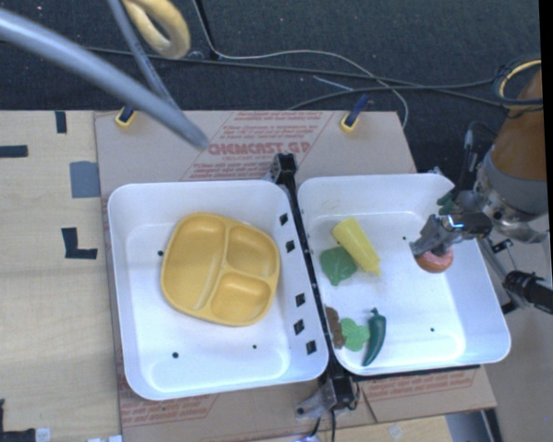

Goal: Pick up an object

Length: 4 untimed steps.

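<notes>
Two white bins sit side by side on the worktop (39, 274). The left bin (133, 297) holds a yellow divided plate (221, 267). In the right bin (467, 330) lie a yellow corn cob (355, 245), a green leaf piece (337, 265) and a dark green pepper (374, 336) (beside a small green-brown cluster (347, 330)). The end effector (437, 246) sits over a reddish round object (436, 261) at the right wall.

Two white bins (132, 288) sit mid-picture. The left one has a yellow plate (221, 267). The right one has a yellow corn (355, 245), a green leaf (337, 265), a dark green pepper (373, 338) and a red-orange ball (436, 260).
</notes>
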Each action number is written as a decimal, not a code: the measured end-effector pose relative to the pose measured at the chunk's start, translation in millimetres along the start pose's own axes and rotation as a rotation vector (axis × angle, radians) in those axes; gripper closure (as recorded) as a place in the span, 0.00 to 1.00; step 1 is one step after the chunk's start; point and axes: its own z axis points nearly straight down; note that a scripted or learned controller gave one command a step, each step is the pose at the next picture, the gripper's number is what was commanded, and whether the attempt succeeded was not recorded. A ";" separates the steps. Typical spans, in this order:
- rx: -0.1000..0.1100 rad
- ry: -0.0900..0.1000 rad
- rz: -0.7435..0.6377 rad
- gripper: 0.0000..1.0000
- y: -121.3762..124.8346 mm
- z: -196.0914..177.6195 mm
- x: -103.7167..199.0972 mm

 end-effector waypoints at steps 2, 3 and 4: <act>0.006 0.002 -0.004 1.00 -13.2 3.0 104.1; 0.006 0.002 -0.006 1.00 -15.7 2.6 155.5; 0.008 0.001 -0.004 1.00 -13.8 23.7 201.8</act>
